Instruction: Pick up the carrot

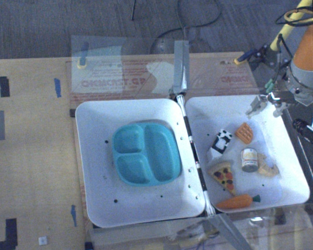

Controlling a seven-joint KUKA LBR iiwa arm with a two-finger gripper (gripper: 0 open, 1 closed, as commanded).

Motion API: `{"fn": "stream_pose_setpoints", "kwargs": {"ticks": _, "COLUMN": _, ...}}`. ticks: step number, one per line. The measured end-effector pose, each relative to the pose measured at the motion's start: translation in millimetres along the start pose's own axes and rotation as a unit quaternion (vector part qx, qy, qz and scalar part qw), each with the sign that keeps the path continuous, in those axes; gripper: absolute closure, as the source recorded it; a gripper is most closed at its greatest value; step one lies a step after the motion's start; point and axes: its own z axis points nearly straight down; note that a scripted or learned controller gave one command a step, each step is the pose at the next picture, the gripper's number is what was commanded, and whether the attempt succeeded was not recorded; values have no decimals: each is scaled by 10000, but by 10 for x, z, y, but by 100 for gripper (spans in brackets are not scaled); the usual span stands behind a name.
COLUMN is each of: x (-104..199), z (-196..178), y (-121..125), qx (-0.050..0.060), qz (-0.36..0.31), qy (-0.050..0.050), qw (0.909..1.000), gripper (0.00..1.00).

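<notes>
My end effector point(266, 104): fingers spread, gripping nothing, over right bin's point(291, 141) far-right corner | carrot point(237, 201): lying along that bin's near edge

Carrot point(237, 201) — orange, green tip, lying flat — right bin's near edge.
</notes>
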Motion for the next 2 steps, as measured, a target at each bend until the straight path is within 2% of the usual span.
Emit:
{"fn": "stream_pose_setpoints", "kwargs": {"ticks": 1, "x": 148, "z": 1008, "y": -86, "qx": -12, "qz": -305, "qy": -5, "qw": 9995, "gripper": 0}}
{"fn": "stream_pose_setpoints", "kwargs": {"ticks": 2, "x": 132, "z": 899, "y": -78, "qx": -34, "qz": -293, "qy": -10, "qw": 9996, "gripper": 100}}
